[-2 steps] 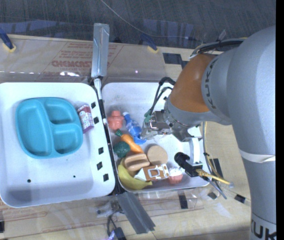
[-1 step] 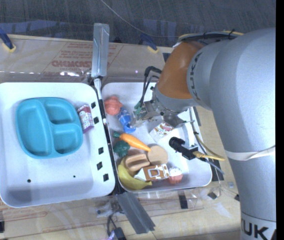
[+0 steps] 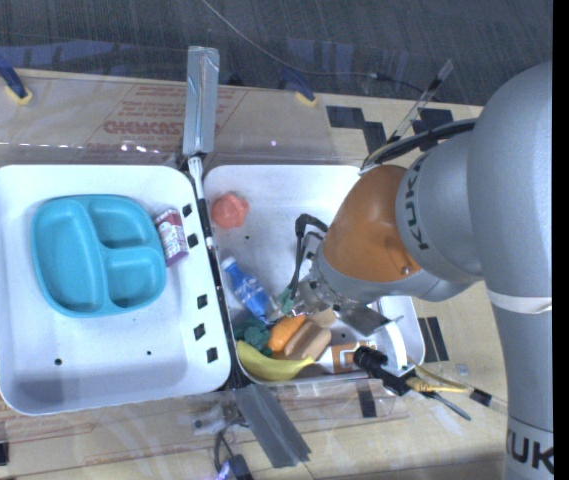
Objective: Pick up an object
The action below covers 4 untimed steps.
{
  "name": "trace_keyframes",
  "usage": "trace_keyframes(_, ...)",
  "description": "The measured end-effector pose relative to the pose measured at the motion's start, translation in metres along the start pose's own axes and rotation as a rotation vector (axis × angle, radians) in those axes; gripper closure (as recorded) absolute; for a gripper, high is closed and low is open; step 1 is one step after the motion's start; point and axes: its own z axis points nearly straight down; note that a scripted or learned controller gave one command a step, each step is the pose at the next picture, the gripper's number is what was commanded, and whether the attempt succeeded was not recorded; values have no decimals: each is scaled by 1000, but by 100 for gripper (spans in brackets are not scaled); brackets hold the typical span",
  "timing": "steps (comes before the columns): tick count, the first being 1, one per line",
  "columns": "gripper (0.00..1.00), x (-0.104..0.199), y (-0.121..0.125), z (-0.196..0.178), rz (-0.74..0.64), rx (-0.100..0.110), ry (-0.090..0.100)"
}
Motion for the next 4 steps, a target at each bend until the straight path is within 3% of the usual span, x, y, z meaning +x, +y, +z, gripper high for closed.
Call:
trace_keyframes(1,0,0,0,0,0,-1,0)
trace_keyframes(2,100,0,2,-10,-7,-2,-1)
trace_keyframes(3,0,0,2,-10,-6,-2,-1)
trace_keyframes(4,0,-24,-18,-1,-80,-2,0)
